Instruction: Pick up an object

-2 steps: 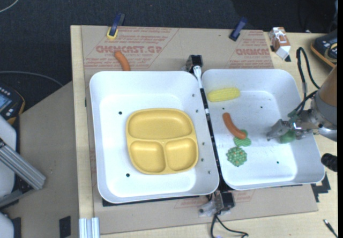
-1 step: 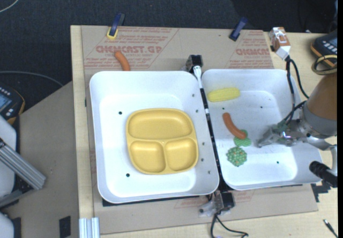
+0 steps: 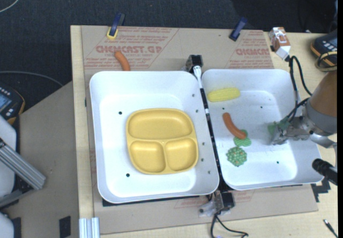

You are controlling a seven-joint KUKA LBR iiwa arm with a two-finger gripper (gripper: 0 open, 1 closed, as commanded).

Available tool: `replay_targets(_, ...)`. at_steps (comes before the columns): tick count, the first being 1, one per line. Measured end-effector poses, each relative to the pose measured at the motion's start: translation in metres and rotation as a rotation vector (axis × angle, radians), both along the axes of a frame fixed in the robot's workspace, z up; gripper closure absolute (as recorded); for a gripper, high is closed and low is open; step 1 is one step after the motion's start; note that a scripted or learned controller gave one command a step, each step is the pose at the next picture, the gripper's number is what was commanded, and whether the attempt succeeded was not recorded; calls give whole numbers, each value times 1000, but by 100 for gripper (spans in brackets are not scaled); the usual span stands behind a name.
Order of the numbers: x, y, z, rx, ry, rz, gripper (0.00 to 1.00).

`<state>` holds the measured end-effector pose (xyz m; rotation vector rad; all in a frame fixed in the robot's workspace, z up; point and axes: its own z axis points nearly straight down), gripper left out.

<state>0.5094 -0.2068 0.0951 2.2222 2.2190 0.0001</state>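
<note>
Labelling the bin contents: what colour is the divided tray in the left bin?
Yellow. The divided tray shows plainly in the camera view, lying flat in the left bin.

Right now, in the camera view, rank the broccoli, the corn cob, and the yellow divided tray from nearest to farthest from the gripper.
From the gripper in the right bin:
1. Broccoli, same bin, toward the divider.
2. Corn cob, same bin's far corner.
3. Yellow divided tray, in the left bin.
</note>
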Motion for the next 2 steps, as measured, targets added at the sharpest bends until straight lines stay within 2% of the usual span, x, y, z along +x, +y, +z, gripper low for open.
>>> replay_targets(2,14,9,112,-3,-7,3,100)
